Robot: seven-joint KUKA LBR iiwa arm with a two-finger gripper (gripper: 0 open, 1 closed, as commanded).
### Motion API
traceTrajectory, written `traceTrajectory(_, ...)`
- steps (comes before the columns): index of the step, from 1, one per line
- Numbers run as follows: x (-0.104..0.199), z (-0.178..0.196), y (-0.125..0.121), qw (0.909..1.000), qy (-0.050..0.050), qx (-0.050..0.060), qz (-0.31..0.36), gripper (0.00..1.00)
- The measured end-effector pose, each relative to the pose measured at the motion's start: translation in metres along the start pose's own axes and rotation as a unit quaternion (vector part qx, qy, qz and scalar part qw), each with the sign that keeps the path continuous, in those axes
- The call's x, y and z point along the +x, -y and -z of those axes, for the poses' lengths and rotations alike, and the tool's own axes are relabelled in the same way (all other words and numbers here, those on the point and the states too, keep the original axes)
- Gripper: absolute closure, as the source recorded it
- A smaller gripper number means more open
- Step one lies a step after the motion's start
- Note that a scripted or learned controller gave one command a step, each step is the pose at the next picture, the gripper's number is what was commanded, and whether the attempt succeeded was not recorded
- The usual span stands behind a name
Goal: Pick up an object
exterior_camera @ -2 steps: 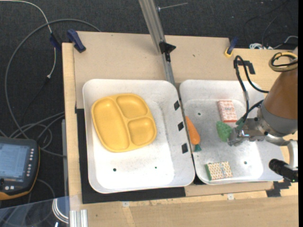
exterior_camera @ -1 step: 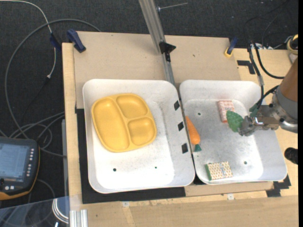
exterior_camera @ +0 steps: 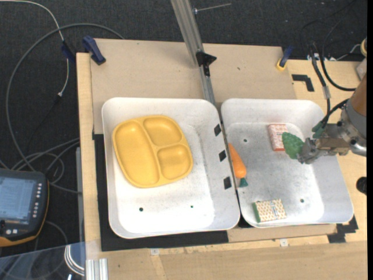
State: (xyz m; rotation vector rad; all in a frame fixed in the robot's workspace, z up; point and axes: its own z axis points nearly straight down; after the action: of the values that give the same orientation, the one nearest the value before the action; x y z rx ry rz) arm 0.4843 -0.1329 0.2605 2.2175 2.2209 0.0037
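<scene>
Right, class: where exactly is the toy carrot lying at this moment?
The carrot lies in the right bin, against its left wall by the divide between the bins, with the patterned block nearer the front.

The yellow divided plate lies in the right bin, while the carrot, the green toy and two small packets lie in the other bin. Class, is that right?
Not quite: the camera view shows the yellow divided plate in the left bin. The carrot, green toy and two packets are in the right bin.

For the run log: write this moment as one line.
gripper: at green object, right bin | grasp: cannot tell | carrot, left edge
</scene>
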Motion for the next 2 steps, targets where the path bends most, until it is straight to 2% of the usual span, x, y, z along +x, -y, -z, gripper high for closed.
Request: traceTrajectory(2, 0.112, 0.009, -0.014, 1.0000, -0.001, 0.001, 0.003, 1.00)
